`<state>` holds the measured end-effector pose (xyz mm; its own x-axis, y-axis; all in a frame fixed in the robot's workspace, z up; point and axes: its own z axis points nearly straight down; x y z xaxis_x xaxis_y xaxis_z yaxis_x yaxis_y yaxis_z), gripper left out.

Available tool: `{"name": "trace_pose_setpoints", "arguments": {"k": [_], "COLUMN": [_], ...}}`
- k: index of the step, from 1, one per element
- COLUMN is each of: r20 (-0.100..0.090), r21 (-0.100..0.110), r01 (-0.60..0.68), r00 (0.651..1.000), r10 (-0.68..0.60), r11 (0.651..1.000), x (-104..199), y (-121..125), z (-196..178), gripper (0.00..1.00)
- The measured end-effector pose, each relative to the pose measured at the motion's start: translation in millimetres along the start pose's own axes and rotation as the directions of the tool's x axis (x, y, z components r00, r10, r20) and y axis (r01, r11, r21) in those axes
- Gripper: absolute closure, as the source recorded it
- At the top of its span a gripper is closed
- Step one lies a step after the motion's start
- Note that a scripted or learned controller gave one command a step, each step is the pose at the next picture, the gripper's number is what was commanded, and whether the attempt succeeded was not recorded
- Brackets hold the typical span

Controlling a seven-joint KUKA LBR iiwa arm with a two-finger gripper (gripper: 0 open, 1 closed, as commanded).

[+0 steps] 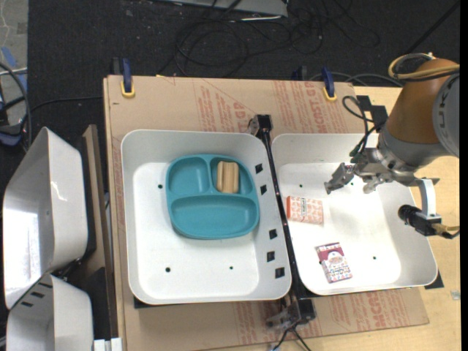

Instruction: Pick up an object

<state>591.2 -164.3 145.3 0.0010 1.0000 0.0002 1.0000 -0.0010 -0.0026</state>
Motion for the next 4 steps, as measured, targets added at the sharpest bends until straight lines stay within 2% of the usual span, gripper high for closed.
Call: {"name": "trace_pose_setpoints", "arguments": {"k": [1,2,4], "r20": [0.001,0.001,0.002], "r21": [-0.005,-0.004,-0.008], "r01": [-0.001,0.000,0.005], "r00": [1.000,1.000,1.000], "r10": [0.001,0.000,-0.005], "r11": [1.000,1.000,1.000], "x": [0,1,11], "y": [1,1,-8], "z": [51,40,-68], "gripper": [0.00,1.00,1.00]}}
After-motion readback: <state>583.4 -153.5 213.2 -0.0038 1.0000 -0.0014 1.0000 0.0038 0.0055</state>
